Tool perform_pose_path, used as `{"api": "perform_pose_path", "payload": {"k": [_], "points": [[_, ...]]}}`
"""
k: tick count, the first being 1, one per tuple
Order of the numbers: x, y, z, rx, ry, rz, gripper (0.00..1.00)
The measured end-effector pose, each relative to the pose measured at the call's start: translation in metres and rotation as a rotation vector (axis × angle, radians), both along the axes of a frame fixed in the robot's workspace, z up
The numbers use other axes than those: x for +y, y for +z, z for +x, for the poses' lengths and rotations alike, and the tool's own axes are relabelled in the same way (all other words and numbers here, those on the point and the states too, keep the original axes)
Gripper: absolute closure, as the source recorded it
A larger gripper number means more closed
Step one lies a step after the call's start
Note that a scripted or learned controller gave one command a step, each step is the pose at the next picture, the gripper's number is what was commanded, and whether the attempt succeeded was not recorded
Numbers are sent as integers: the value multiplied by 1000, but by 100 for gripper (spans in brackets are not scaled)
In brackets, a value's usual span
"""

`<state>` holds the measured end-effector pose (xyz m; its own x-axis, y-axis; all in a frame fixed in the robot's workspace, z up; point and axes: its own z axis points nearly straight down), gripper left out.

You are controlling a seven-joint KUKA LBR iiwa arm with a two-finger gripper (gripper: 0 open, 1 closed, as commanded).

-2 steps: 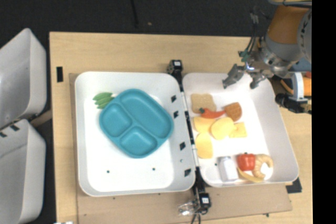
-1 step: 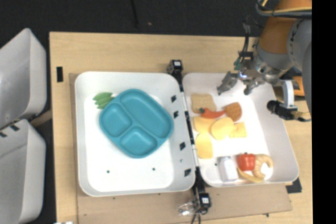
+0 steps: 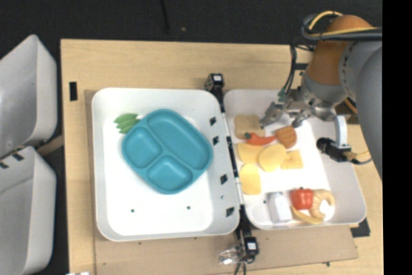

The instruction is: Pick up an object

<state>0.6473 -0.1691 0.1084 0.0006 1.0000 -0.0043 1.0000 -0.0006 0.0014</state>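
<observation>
Wooden worktop (image 3: 161,64) carries two white bins; in the right bin (image 3: 344,193), the tool (image 3: 283,114) hangs with fingers apart at twelve o'clock of the red pepper (image 3: 261,138).

- Legible text, labels, brands, numbers, signs: none can be read.
- Small black tags on the wooden bench (image 3: 161,64): too small to show any marking.
- White bins (image 3: 109,203): plain surfaces, no print to be made out.
</observation>
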Motion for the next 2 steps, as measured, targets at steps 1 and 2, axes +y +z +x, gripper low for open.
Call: {"api": "perform_pose_path", "payload": {"k": [1, 2], "points": [[-2, -8, 1, 0, -1, 1, 0], [-2, 3, 2, -3, 0, 1, 100]]}}
